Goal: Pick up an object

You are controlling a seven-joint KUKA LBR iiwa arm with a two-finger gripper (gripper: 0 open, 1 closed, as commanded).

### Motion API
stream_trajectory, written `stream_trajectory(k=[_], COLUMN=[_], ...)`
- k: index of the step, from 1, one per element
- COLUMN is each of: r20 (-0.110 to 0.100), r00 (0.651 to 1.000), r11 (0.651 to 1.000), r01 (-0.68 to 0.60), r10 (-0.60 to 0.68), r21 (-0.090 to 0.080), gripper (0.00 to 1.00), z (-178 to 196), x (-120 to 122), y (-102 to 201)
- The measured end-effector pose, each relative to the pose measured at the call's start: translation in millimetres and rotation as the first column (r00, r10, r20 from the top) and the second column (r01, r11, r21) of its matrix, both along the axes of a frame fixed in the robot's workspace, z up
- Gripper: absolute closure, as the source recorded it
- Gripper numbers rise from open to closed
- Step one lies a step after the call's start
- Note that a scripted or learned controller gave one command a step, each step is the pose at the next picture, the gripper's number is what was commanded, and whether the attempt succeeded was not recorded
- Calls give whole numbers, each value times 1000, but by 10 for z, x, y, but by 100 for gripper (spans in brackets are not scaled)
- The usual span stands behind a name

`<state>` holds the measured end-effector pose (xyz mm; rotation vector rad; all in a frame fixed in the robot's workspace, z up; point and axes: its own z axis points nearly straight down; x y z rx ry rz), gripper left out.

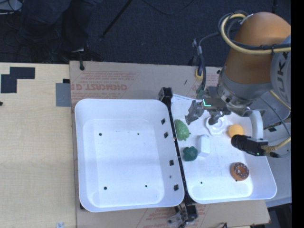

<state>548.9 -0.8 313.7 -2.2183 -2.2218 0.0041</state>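
The brown round doughnut-like piece with sprinkles [239,171] sat nearest, low in the right white bin [259,189]. Further up were a dark green lump [190,153], a small white block [204,144] and a light green leafy thing [181,129]. The gripper [205,116] hovered above them, honestly can't tell the finger state.

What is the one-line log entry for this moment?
gripper: over right bin, nothing seen held | objects: five in right bin | pick: not done
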Motion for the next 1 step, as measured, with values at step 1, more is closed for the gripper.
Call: stream_trajectory(k=[1], r20=[-9], r00=[1000], r11=[1000], r01=[8], r10=[-8], r21=[-2], gripper=[0], z=[-865], x=[73], y=[-662])
